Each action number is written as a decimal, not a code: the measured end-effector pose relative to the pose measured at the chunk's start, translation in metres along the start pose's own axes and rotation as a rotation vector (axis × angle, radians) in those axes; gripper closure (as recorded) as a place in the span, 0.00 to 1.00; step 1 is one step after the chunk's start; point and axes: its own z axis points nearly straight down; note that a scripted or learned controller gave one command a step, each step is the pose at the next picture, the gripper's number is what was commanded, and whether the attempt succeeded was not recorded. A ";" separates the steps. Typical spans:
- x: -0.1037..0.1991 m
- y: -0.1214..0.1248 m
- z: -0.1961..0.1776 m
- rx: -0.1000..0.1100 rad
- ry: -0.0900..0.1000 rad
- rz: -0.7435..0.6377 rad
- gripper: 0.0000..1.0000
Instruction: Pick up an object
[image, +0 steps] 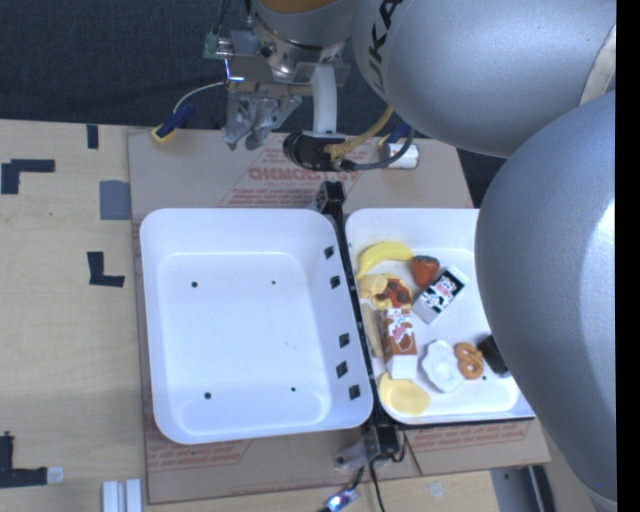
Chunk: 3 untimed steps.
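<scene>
The bench (60, 330) is showing a pale wood-grain top with several dark angular marks lying on its left part. A brown cardboard sheet (270, 180) with red printing is lying over the bench and is carrying two shallow white bins side by side. The left bin (160, 300) is showing four small dark dots on its floor. The right bin (500, 405) is holding the objects, all crowding its left half: a yellow banana (384, 255) at the top, a red strawberry (425, 269) just beside it, a black-and-white carton (440, 293), a brown packet (399, 332), a white piece (440, 365), a pretzel (467, 359) and a yellow round piece (404, 396) near the front rim. A dark floor is running behind the bench.

The grey arm (540, 260) is covering the right part of the view. The gripper (250, 125) is hanging above the cardboard behind the left bin, well apart from the objects; nothing is sitting between its fingers, and whether they are spread or closed cannot be told. Cables (340, 150) are lying beside it.
</scene>
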 end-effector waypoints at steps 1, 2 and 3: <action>0.000 0.000 -0.010 0.002 -0.001 -0.001 1.00; 0.001 0.000 -0.019 0.003 -0.002 -0.003 1.00; 0.020 -0.013 -0.122 -0.015 0.006 0.005 1.00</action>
